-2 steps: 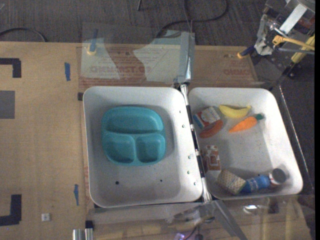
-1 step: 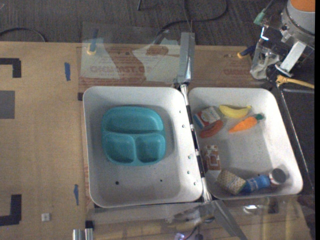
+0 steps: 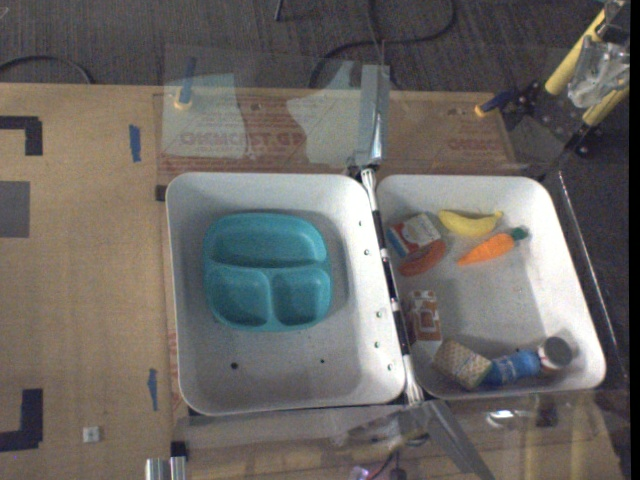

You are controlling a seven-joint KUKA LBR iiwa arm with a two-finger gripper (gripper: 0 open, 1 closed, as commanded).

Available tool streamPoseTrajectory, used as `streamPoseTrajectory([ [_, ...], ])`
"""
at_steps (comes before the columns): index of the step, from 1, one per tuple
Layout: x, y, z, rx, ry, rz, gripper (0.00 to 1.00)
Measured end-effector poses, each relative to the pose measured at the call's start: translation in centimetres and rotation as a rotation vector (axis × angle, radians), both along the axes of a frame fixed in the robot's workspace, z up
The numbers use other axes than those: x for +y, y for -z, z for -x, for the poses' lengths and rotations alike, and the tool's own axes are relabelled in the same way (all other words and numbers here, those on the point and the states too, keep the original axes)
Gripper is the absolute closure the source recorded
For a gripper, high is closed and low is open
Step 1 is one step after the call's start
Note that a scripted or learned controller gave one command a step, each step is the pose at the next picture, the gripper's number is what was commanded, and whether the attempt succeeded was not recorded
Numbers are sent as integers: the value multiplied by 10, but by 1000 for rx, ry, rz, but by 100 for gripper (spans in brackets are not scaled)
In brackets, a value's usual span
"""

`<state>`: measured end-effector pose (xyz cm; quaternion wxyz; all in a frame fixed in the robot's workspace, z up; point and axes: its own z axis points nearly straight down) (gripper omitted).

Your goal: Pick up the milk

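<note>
I see 2 white bins side by side on the surface (image 3: 90, 298). The left bin (image 3: 200, 378) holds a teal tray (image 3: 266, 271) with 3 compartments, lying flat toward the bin's upper left. The right bin (image 3: 520, 308) holds the rest. The milk (image 3: 415, 233), a small red and white carton, lies near that bin's upper left corner, touching a red sausage (image 3: 422, 258) just below it; I cannot read its label. To the right of the carton are a banana (image 3: 470, 221) and, just below that, a carrot (image 3: 492, 247) with a green top. A small brown and white box (image 3: 426, 315) lies against the left wall, its print too small to read. Along the front wall sit a tan sponge (image 3: 461, 364), touching a blue bottle (image 3: 516, 367), and a dark can (image 3: 556, 352) at the bottle's right end. Behind the bins a clear sheet (image 3: 250, 128) covers cardboard with mirrored red lettering I cannot make out. The tool (image 3: 600, 63) hangs at the upper right, well apart from the bins; I cannot tell its state.
</note>
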<state>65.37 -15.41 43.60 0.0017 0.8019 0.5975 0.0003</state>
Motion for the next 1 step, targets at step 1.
streamPoseTrajectory([
  [1,1,-11,-1,-4,-2,3,100],
])
